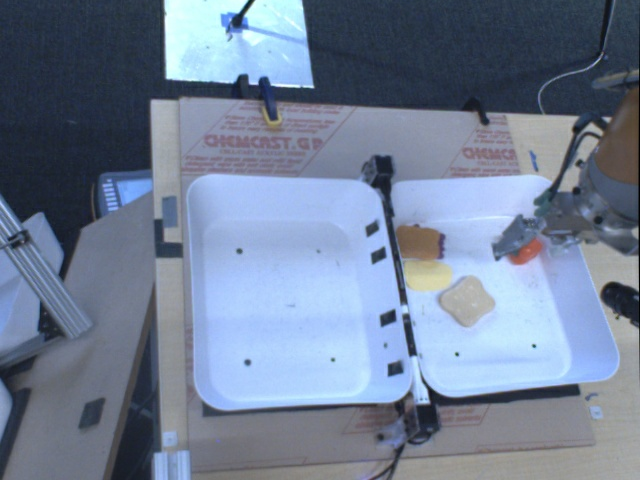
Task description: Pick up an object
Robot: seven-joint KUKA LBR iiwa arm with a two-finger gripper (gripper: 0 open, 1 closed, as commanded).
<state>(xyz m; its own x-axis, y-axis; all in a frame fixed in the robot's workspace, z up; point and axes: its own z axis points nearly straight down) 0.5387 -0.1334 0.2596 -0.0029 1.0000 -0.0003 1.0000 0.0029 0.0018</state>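
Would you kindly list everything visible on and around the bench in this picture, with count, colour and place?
bins: two, white, side by side on the bench.
brown and purple object: one, right bin, by the divider.
yellow piece: one, pale yellow, just below it.
tan piece: one, beige, right bin centre.
orange-red object: one, right bin, at the gripper's tip.
clamp: one, yellow and black, bench's far edge.
shiny panel: one, silver, beyond the bench.
gripper: one, grey, over the right bin.

One fixed camera looks down slantwise on both bins (300,193).
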